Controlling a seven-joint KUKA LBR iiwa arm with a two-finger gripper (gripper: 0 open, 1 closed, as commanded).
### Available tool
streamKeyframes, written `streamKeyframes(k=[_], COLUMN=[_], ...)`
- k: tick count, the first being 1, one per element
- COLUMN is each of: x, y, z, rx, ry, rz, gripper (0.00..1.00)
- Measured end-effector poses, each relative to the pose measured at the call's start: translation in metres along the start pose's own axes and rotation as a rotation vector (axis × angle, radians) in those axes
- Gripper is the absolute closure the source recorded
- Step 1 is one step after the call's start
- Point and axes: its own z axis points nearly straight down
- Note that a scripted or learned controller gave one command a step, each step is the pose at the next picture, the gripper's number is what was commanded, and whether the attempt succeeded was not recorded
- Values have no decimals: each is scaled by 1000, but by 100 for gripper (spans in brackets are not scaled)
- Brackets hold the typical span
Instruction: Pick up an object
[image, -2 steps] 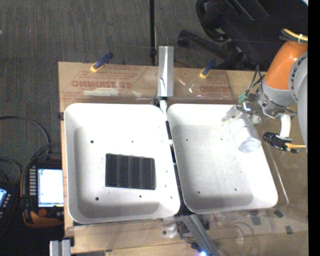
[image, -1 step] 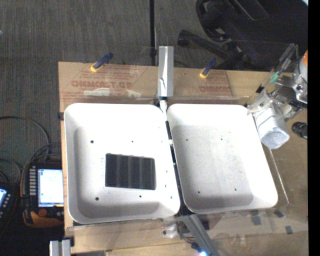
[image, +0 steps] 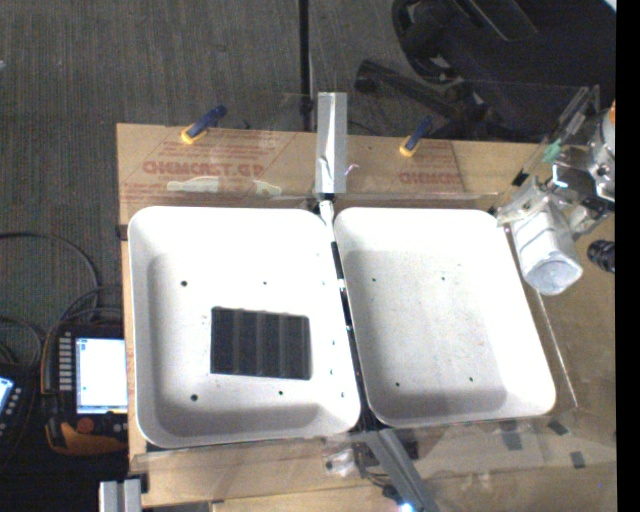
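The dark ribbed rectangular tray (image: 260, 343) is lying flat, long axis sideways, far left of the hand (image: 548, 262), whose opening cannot be told.

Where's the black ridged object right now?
The black ridged object lies flat in the left bin, toward its near side, close to the divide with the right bin.

Only the end of the arm (image: 590, 185) in sight, over at three o'clock, a bit toward two. Pale and shiny metal parts, bunched close together. A white round tube part (image: 545, 255) sticking out toward seven o'clock, tilted, with its flat round end lowest. Thin wires and small dark bits higher up toward one o'clock. Pincer too blurry and small to pick out, so open or closed cannot be told.
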Motion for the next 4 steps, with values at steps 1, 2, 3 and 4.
streamKeyframes(k=[1,2,3,4], x=[116,101,78,114], y=[2,31,24,28], z=[-106,-103,-74,-106], rx=[0,1,4,5], ry=[5,2,3,5], rz=[117,503,673,1040], gripper=[100,100,100,100])
